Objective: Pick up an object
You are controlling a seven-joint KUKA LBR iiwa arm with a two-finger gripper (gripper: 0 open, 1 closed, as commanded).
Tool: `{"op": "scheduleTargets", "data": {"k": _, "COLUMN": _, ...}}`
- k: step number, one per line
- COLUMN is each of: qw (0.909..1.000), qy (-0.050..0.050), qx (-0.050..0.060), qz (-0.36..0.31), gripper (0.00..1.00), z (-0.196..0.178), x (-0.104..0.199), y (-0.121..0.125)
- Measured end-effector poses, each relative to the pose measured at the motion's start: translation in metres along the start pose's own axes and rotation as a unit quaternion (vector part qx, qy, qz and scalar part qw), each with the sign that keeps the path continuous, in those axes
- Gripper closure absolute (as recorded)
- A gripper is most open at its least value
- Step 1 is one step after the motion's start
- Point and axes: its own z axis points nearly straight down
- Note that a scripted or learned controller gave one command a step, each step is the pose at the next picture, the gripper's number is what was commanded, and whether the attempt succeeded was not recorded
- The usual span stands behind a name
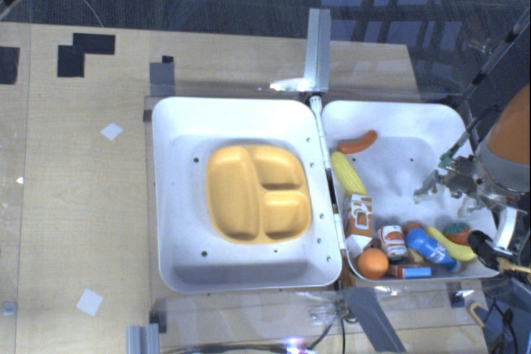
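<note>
The right bin (pixel 404 128) holds several toy foods. A red sausage (pixel 358 142) lies near its back left, with a yellow corn cob (pixel 347 171) just in front of it. Crowded along the front wall are an orange-and-white carton (pixel 358 216), a small can (pixel 393 241), an orange (pixel 373 263), a blue bottle (pixel 431 249), a banana (pixel 453 247) and a small red-and-green piece (pixel 457 230). My gripper (pixel 444 182) hangs over the right side of this bin, above the bare floor just behind the bottle and banana. Nothing is seen in its grasp.
The left bin (pixel 170 178) holds a yellow compartment tray (pixel 257 193) at its middle. A metal post (pixel 319 46) stands behind the seam between the bins. The arm's orange band (pixel 508 137) enters from the right edge.
</note>
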Motion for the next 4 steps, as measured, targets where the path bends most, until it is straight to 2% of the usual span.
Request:
{"op": "scheduleTargets", "data": {"k": 1, "qw": 0.9973, "qy": 0.0, "qx": -0.006, "qz": -0.073, "gripper": 0.0, "z": 0.031, "x": 0.005, "y": -0.029}}
{"op": "scheduleTargets", "data": {"k": 2, "qw": 0.9991, "qy": 0.001, "qx": -0.005, "qz": 0.042, "gripper": 0.0, "z": 0.031, "x": -0.004, "y": -0.025}}
{"op": "scheduleTargets", "data": {"k": 3, "qw": 0.9968, "qy": 0.002, "qx": -0.005, "qz": 0.079, "gripper": 0.0, "z": 0.031, "x": -0.009, "y": -0.023}}
{"op": "scheduleTargets", "data": {"k": 4, "qw": 0.9975, "qy": 0.001, "qx": -0.001, "qz": 0.071, "gripper": 0.0, "z": 0.019, "x": 0.011, "y": -0.026}}
